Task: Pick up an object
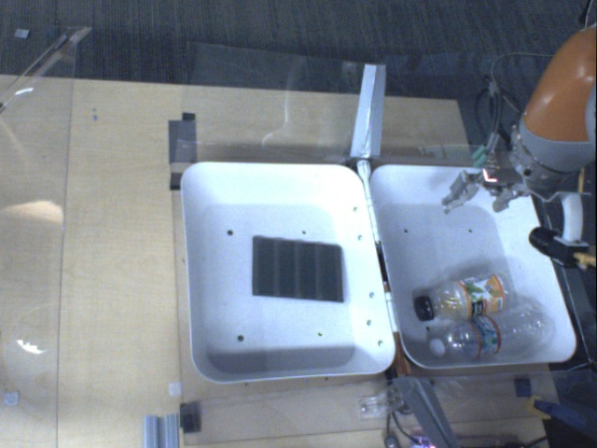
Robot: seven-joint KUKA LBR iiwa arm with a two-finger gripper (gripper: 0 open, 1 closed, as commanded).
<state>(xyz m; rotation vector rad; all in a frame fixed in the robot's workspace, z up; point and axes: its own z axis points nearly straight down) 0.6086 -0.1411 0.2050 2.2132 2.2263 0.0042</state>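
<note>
Two plastic bottles lie in the right bin (410, 213) near its front. One bottle (464, 299) has a black cap, yellowish contents and an orange-green label. The other, a clear bottle (480, 337) with a white cap and a dark label, lies just in front of it. My gripper (480, 189) hangs over the back of the right bin, well behind the bottles, with its two fingers spread apart and nothing between them. The orange band of the arm (564, 82) rises at the right edge.
The left bin (210, 203) holds a dark ribbed rectangular pad (298, 270) in its middle. A metal divider post (367, 110) stands behind the seam between the bins. Clear acrylic panels lie on the wooden bench at the left.
</note>
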